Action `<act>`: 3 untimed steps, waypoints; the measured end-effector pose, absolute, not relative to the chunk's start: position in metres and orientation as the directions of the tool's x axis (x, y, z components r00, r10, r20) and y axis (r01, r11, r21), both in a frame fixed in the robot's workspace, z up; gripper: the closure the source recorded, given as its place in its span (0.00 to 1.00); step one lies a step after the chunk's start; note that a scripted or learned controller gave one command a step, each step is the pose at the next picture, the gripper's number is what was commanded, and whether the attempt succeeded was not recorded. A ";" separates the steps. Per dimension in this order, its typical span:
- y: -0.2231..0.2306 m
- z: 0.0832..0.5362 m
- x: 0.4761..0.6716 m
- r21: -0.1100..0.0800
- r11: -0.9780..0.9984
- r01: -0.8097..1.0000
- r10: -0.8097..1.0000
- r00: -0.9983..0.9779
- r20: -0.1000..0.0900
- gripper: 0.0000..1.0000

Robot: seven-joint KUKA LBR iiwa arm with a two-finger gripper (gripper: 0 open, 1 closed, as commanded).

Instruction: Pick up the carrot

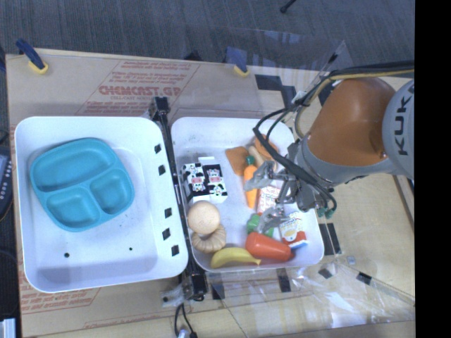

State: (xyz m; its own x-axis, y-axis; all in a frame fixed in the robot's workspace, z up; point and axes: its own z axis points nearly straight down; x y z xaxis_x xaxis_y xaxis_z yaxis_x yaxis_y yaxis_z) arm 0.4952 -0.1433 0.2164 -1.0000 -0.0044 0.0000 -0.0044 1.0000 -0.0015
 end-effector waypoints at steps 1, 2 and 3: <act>-0.164 0.092 0.551 -0.001 0.999 -0.051 -0.051 -0.999 -0.004 0.00; -0.162 0.103 0.552 0.000 0.998 -0.061 -0.061 -0.998 -0.005 1.00; -0.119 0.177 0.493 0.000 0.991 0.131 0.131 -0.991 -0.003 1.00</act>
